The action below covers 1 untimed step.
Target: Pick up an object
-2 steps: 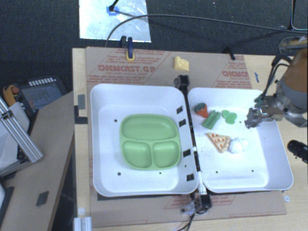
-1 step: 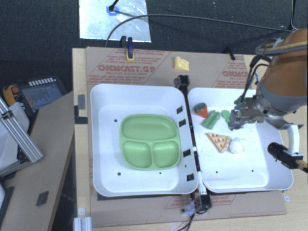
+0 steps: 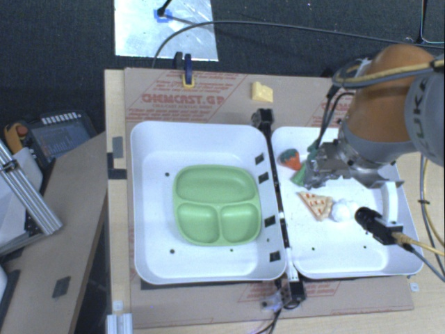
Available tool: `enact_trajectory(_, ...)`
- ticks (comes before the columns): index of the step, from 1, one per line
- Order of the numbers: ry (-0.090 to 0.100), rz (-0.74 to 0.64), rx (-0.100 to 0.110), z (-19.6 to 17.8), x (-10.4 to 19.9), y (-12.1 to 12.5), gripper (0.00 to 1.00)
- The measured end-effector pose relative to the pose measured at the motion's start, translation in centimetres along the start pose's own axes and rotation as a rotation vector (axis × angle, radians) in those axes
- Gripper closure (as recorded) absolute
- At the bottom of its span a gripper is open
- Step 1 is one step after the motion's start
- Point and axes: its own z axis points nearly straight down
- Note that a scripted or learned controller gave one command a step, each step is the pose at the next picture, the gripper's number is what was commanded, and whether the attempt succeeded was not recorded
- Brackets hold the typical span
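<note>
While the claw (image 3: 314, 175) sits low in the right bin (image 3: 348, 259), I see a green object (image 3: 299, 176) touching it, a red piece (image 3: 290, 158) just beyond and a pizza-slice toy (image 3: 315, 203) near a white ball (image 3: 341, 211). The left bin (image 3: 149, 158) holds a green divided plate (image 3: 215, 204).

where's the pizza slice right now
The pizza slice lies flat in the right bin, just left of a small white object and below the gripper.
</note>
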Motion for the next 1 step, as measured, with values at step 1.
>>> enact_trajectory(1,-0.001,0.0,-0.002,1.0,4.75,1.32,1.0)
